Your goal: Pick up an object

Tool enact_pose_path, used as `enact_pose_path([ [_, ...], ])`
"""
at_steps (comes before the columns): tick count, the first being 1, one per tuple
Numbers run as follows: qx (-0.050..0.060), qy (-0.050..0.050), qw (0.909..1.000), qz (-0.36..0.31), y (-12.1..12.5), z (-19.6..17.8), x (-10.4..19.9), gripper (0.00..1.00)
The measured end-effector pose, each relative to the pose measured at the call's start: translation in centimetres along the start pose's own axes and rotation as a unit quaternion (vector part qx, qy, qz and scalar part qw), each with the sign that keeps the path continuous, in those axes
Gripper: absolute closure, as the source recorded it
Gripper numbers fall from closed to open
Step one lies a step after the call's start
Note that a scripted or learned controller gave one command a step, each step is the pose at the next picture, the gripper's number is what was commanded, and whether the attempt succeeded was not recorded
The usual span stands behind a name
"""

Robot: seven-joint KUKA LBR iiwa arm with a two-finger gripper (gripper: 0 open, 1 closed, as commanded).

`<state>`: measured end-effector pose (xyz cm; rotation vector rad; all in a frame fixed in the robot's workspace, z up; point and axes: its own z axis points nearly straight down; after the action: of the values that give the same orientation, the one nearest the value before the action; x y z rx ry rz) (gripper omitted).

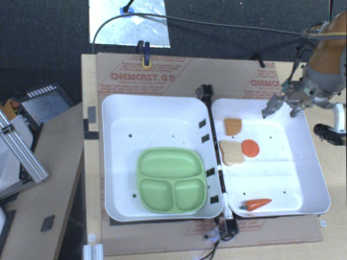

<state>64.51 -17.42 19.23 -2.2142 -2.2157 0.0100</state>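
CHEMCAST lettering on board (142, 76), open gripper (282, 108) above right bin (309, 161)

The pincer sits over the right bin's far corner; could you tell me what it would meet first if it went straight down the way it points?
Probably bare floor of the right bin near its far edge. The open pincer hangs clear of the orange slice, though depth is unclear.
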Motion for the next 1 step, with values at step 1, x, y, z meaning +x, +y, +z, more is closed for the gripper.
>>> enact_pose_path([
  [1,-0.006,-0.001,1.0,-0.001,0.29,-0.8,0.04,0.0],
])
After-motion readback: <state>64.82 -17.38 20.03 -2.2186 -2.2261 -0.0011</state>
